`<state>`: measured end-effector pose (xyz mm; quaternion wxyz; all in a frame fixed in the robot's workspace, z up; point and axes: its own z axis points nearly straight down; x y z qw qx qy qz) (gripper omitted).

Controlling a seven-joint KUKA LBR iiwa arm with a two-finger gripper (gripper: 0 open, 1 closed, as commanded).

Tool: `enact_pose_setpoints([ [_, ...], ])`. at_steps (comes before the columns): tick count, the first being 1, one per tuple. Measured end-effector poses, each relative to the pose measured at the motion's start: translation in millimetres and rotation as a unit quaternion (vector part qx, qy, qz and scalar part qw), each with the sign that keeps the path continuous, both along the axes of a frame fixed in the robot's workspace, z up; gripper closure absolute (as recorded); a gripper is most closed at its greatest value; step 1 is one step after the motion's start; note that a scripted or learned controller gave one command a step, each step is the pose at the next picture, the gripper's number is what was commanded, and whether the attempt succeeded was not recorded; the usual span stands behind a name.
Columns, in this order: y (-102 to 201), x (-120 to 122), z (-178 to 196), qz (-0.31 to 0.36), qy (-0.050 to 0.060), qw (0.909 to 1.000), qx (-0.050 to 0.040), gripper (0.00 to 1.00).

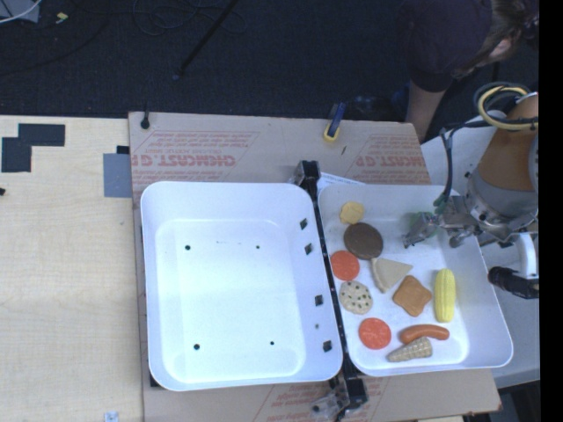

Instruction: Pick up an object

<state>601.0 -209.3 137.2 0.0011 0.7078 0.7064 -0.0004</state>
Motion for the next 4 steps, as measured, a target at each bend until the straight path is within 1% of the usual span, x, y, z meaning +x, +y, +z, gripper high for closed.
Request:
enact_pose_setpoints([
  [1, 5, 44, -51, 0.002, 0.000, 1.0000, 0.0009, 0.00],
  [2, -5, 38, 47, 0.000, -0.002, 1.0000, -0.0002, 0.00],
  [3, 40, 41, -39, 0.001, 0.001, 1.0000, 0.0006, 0.00],
  [4, -2, 45, -46, 0.001, -0.002, 1.0000, 0.0014, 0.00],
])
